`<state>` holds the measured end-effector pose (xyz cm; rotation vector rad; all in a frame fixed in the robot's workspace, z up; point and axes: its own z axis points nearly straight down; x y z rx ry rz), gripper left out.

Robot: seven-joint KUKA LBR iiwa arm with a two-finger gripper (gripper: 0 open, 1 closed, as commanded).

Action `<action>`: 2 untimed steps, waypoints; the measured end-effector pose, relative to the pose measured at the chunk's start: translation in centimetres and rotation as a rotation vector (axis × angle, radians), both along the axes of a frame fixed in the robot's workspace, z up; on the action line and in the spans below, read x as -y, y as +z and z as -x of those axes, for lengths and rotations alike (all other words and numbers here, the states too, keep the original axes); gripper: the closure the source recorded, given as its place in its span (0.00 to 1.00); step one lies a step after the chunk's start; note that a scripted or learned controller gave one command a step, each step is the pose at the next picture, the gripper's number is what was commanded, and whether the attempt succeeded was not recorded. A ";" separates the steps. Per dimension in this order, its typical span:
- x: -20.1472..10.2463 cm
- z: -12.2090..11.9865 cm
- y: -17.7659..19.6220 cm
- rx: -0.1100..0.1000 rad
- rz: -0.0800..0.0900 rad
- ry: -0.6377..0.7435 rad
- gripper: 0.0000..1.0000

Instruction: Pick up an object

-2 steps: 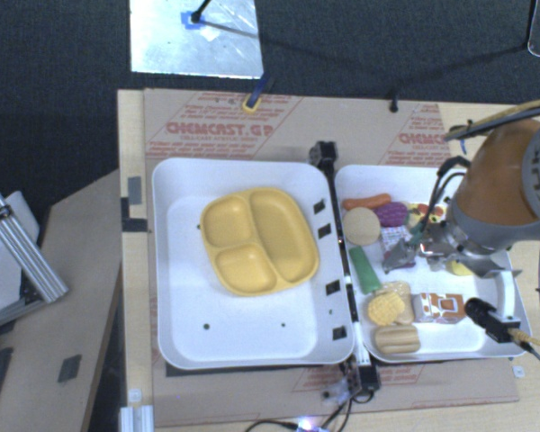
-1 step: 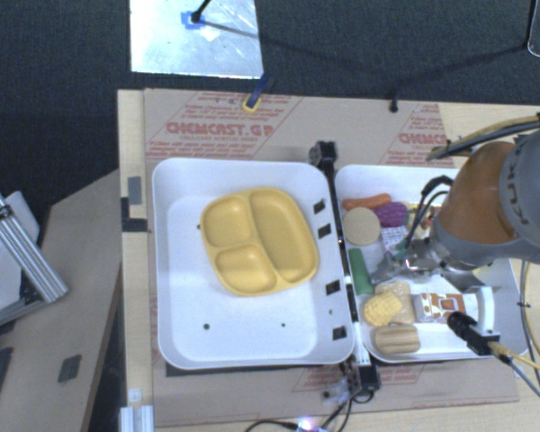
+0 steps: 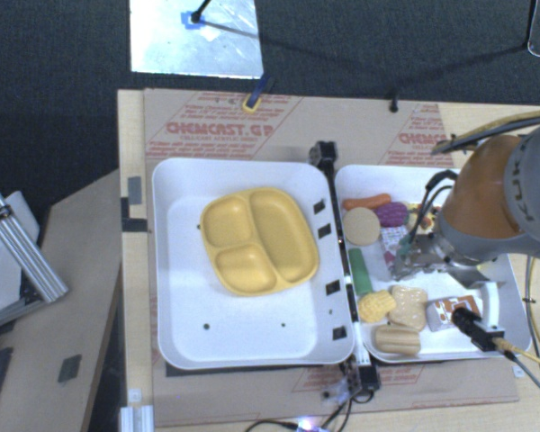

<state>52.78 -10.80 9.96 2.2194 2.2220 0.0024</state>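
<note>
Two white bins sit side by side. Left bin [image 3: 175, 268] holds a yellow divided plate [image 3: 256, 239]; right bin [image 3: 522, 331] holds toy food [image 3: 391, 309]. Whether the gripper [image 3: 405, 261] grasps anything, I cannot tell.

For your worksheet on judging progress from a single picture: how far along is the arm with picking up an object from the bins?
Done: the arm has reached the right bin, and its gripper is low among the toy food. In hand: nothing visibly; whether it grips anything cannot be told from this view. Left: securing an item and lifting it clear. The yellow divided plate lies in the left bin, away from the gripper.
</note>
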 end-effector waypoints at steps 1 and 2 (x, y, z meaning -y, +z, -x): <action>0.5 0.7 5.7 0.004 0.002 -0.001 1.00; 1.2 0.1 10.3 0.005 0.002 0.002 1.00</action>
